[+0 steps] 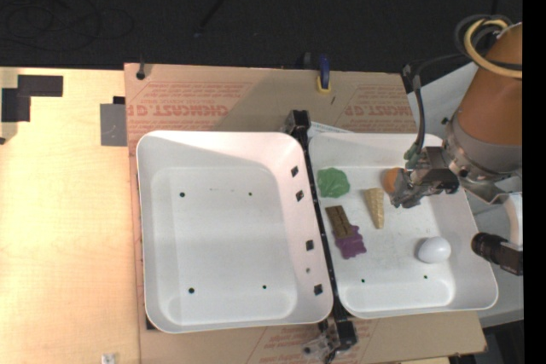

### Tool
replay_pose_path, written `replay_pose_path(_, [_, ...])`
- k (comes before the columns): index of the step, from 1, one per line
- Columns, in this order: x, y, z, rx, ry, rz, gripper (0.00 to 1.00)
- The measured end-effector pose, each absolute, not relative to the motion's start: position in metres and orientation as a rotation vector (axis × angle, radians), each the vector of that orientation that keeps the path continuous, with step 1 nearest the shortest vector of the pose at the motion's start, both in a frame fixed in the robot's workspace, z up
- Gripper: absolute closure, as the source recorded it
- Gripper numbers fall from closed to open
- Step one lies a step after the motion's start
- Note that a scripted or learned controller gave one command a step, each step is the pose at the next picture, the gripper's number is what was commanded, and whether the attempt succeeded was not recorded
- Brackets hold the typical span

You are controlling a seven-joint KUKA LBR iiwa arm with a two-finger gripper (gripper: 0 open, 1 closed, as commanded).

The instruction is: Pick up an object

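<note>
Several small objects lie in the right bin (461, 294): a green lump (333, 182), a brown bar (339, 221), a purple piece (351, 245), a cream cone (376, 207), a white egg-shaped ball (433, 250) and an orange piece (392, 180). My gripper (408, 193) hangs low over the bin's upper right part, just right of the cone and touching or very close to the orange piece. Nothing visible sits between its fingers.
The left bin (162, 183) stands beside the right one, with a black clip strip (307, 209) along the shared edge. Both rest on a cardboard sheet (213, 98). The arm's orange band (503, 81) rises at the right.
</note>
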State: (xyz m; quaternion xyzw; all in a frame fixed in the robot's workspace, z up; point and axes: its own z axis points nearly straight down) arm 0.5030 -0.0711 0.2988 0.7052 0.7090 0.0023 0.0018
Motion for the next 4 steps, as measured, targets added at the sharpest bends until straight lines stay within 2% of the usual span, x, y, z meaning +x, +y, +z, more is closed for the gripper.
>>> replay_pose_path(1, [0.474,-0.161,0.334,2.227,2.210,-0.002,1.00])
replay_pose_path(2, [0.472,-0.149,0.152,2.234,2.234,-0.014,1.00])
replay_pose_path(3, [0.478,-0.100,0.334,2.206,2.221,0.017,1.00])
replay_pose_path(4, [0.474,-0.046,0.223,2.225,2.234,-0.011,1.00])
